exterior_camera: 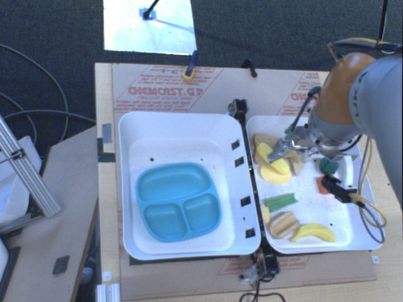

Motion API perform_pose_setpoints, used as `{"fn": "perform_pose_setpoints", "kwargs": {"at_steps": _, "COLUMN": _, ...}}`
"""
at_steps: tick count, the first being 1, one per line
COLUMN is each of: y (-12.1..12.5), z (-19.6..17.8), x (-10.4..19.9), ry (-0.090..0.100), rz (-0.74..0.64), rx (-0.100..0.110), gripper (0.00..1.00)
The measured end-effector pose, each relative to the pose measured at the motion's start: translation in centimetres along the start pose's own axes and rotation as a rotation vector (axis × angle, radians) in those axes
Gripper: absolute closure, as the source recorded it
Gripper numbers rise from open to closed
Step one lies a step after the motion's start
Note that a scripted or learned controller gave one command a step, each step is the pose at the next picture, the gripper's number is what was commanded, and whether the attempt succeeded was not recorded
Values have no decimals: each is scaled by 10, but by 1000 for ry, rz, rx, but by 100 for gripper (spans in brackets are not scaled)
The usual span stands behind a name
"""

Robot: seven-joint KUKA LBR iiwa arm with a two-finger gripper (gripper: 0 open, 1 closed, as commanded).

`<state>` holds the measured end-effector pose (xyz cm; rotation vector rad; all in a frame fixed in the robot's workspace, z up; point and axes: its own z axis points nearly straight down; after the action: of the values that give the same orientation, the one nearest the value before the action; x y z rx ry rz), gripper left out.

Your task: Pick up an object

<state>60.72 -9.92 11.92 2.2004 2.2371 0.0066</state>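
Status of pick: not completed, as far as could be judged. No object seen lifted clear of the right bin [361,236]; descent to the toys done, closing and lifting judged outstanding.

Gripper [281,151]: lowered into the right bin, near its left wall, at the upper end. Fingers [277,153] too small and dark to read; opening could not be told. Tip over or against a yellow piece [276,170]; contact likely but not confirmed, nothing visibly held between the fingers.

Contents of right bin, placed relative to the gripper:
- Yellow piece, rounded, directly below the tip, probably the target of the pick.
- Second yellow piece [262,148], just left of the tip, against the bin's left wall.
- Teal object [328,165], to the right, partly under the wrist.
- Red-orange object [326,185], lower right, beside a black fitting on the arm.
- Green vegetable toy [279,201], below, lying roughly flat.
- Bread-like tan toy [283,223], further below, near the lower left corner.
- Toy banana [315,232], further below and right, beside the tan toy.

Left bin [182,123]: well left of the gripper, bearing a blue divided plate [178,201] of three compartments, untouched.

Remaining, by judgement: secure the yellow piece, raise it clear of the bin.
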Motion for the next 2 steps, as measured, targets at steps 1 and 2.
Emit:
{"fn": "perform_pose_setpoints", "kwargs": {"at_steps": 1, "y": -34, "z": 38, "x": 22, "ry": 2, "rz": 7, "rx": 10, "gripper": 0}}
{"fn": "perform_pose_setpoints", "kwargs": {"at_steps": 2, "y": -31, "z": 28, "x": 26, "ry": 2, "rz": -4, "rx": 9, "gripper": 100}}
